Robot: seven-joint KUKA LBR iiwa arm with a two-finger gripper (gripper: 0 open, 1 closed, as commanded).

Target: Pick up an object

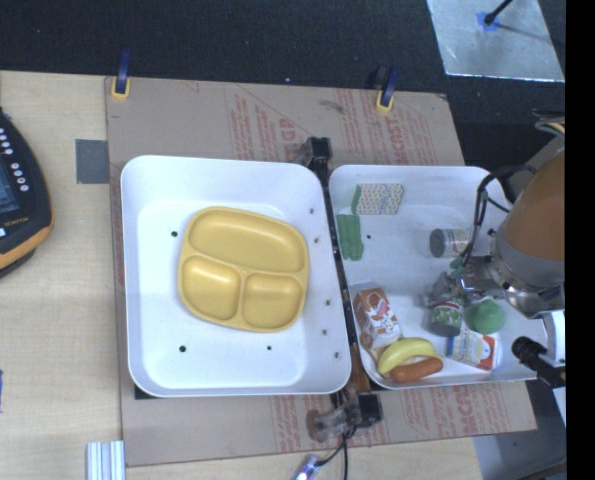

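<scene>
camera view, looking down on the bench, and the arm (537,218) is in from the right, bent over the right bin (417,180). the gripper (455,290) is down low among the clutter at the right side of that bin, right on top of a dark crumpled object (445,315), with a green ball (486,315) just beside it on the right. whether the jaws are spread or closed on anything, cannot tell, the wrist and the clutter blur together there.

around it: a small grey cylinder (444,241) lies a little farther back, a green strip (349,235) sits by the bin's left wall, and a patterned card (378,199) lies at the far left corner. at the near edge, a banana (407,352) rests against an orange carrot (415,371), with a red and white packet (374,316) to their left and a small carton (477,350) to the right.

left bin (147,268) holds a yellow divided plate (244,268), well apart from the arm.
</scene>
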